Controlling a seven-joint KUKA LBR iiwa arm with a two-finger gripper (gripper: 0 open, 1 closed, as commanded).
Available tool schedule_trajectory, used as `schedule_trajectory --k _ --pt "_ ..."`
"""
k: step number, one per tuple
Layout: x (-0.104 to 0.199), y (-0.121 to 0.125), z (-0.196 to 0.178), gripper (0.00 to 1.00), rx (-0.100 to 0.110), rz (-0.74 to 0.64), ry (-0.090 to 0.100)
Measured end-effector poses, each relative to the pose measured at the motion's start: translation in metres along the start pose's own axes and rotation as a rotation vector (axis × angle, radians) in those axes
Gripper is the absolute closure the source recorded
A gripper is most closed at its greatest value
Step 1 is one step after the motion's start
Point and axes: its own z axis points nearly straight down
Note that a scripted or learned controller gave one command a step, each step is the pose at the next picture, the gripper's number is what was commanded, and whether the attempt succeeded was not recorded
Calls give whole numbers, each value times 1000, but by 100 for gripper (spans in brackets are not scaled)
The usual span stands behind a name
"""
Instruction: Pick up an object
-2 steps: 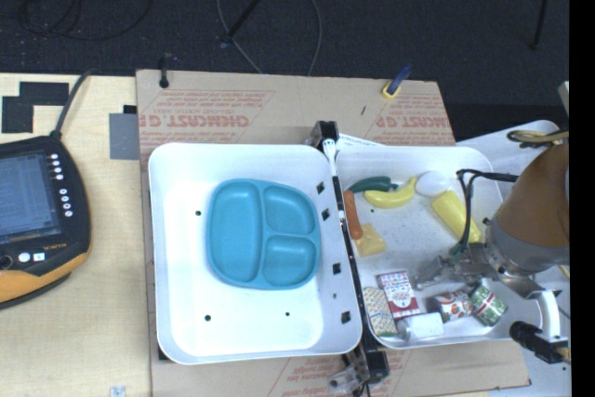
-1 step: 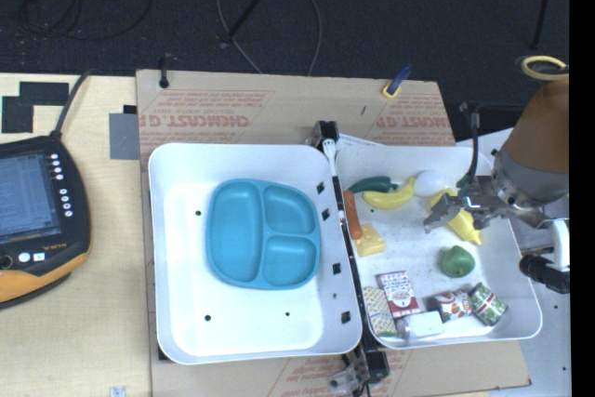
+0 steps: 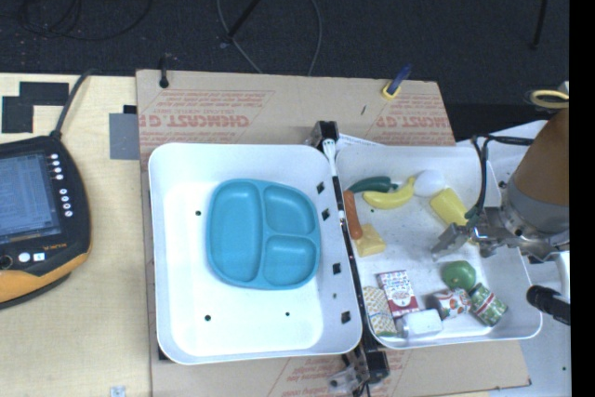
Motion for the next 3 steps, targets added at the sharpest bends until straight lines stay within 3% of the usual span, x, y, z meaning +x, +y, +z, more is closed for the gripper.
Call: schedule_trajectory --k 1,2,3 --pt "11 -37 45 0 -5 0 1" --pt "9 -35 32 100 -6 1 2" --pt "88 1 22 100 -5 -10 3"
